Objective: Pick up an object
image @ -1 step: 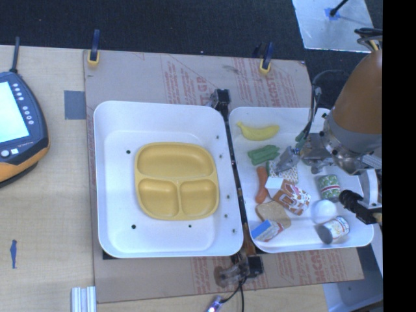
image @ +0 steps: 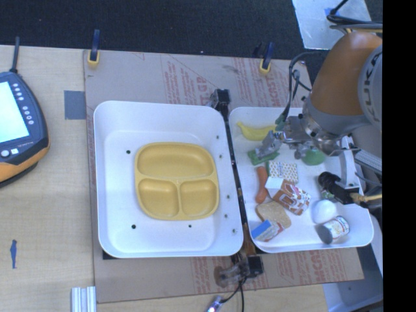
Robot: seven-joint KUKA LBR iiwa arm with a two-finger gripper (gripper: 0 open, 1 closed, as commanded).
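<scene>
Smooth yellow divided plate (image: pixel 176 187) — three rounded wells — in glossy white bin (image: pixel 104 174).

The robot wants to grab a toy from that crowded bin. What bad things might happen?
1. The toys in the right bin lie packed together, so closing on the bread slice might also catch the carrot beside it.
2. The white egg looks round and smooth; it may slip away.
3. The gripper sits low near the banana, so it might bump it aside.
</scene>
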